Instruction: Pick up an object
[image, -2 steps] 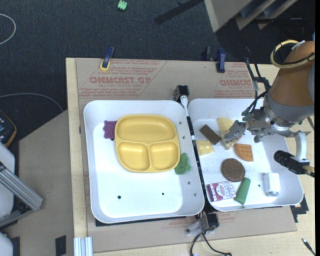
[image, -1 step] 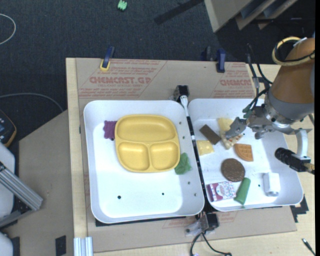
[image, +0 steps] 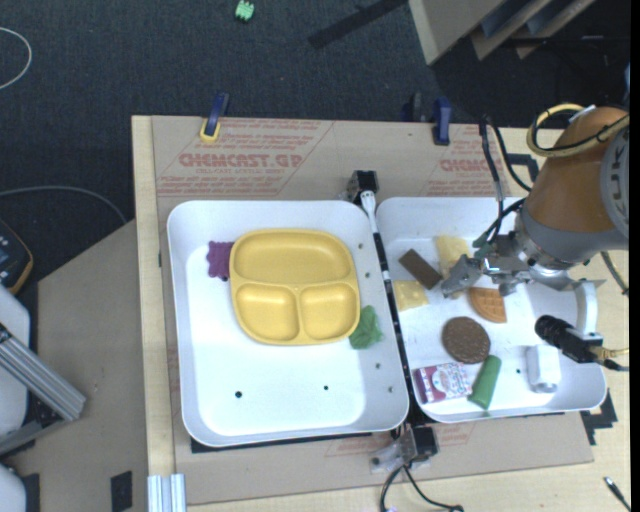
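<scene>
My gripper (image: 484, 278) hangs low over the right bin (image: 570, 400), open, with nothing visibly between its fingers. Just below it lies an orange cracker-like piece (image: 490, 305), partly covered by the gripper. A pale yellow wedge (image: 452, 248) and a dark brown bar (image: 418, 267) lie to its left. Toward the front of the bin are a yellow block (image: 410, 294), a round brown cookie (image: 466, 340), a green cylinder (image: 486, 381), a red-and-white packet (image: 441, 381) and a small white cylinder (image: 543, 368).
The left bin (image: 290, 400) holds a yellow divided tray (image: 295, 283), a purple item (image: 217, 258) at the tray's left and a green broccoli-like piece (image: 365, 328) at its right. A black part (image: 565, 338) juts over the right bin's right side.
</scene>
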